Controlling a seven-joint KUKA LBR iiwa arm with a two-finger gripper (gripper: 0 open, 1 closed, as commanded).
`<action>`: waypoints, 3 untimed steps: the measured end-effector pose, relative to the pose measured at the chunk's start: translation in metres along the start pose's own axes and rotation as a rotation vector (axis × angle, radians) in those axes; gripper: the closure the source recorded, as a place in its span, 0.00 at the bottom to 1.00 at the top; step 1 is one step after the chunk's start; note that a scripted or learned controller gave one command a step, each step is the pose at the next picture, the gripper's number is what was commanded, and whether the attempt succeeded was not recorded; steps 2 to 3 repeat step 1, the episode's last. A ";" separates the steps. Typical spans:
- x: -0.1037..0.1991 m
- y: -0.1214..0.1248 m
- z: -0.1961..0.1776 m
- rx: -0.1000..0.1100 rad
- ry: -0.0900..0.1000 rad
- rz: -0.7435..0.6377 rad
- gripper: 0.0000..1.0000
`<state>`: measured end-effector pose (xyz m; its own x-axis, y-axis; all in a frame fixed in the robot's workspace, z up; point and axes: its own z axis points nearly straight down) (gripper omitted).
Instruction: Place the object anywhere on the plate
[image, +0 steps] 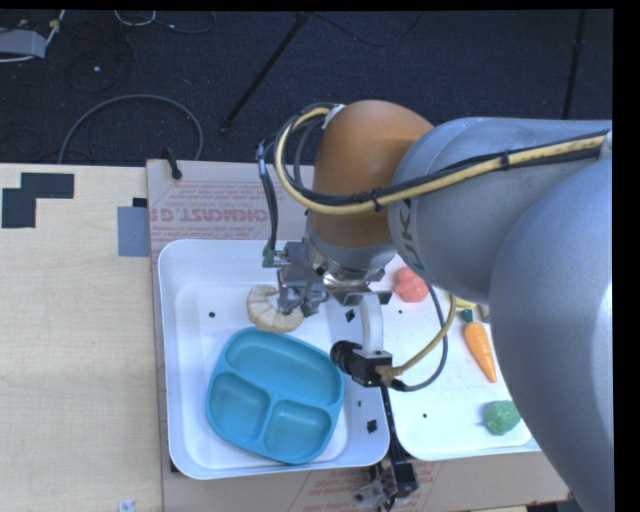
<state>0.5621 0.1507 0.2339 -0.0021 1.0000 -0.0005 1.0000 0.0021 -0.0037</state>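
Note:
A blue divided plate (275, 395) lies in the left white bin (185, 300), toward its front. Just behind the plate's far rim sits a pale beige, croissant-shaped pastry (270, 312). My gripper (297, 293) hangs directly over the pastry's right end, very close to it or touching it, and covers part of it. The arm's orange band and grey body hide the area behind and to the right of the gripper.
The right bin (440, 440) holds a pink-red piece (409, 285), an orange carrot (480, 350) and a green piece (500, 416). A cardboard sheet (215, 210) lies behind the bins. Pale bench surface extends to the left.

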 end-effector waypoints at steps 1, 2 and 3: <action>0.000 0.000 0.000 0.000 0.000 0.001 0.00; 0.000 0.000 0.000 0.000 0.000 0.001 0.00; 0.000 0.000 0.000 0.000 0.000 0.001 0.00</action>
